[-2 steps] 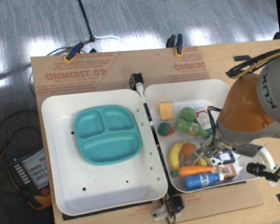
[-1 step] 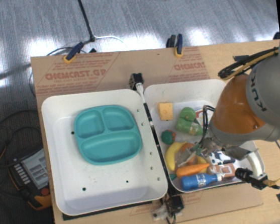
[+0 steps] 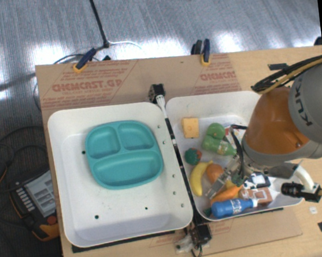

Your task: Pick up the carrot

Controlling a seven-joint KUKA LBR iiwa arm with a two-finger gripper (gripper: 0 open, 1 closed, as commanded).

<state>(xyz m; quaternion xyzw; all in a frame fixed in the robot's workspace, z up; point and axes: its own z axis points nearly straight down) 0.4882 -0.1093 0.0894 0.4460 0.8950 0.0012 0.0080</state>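
Note:
The carrot (image 3: 226,193) is a slim orange piece lying near the front of the right bin (image 3: 177,110), between a banana and a blue bottle. My gripper (image 3: 235,176) hangs low over the bin just above and to the right of the carrot, under the orange band of the arm (image 3: 271,126). Its tip is down among the items, very close to the carrot's right end. The arm's body hides the right part of the bin.
Packed around the carrot are a yellow banana (image 3: 197,179), an orange fruit (image 3: 213,172), a blue bottle (image 3: 232,207), a red-and-white box (image 3: 257,193), a green pepper (image 3: 214,137) and a yellow block (image 3: 191,127). The left bin (image 3: 78,216) holds a teal divided plate (image 3: 123,154).

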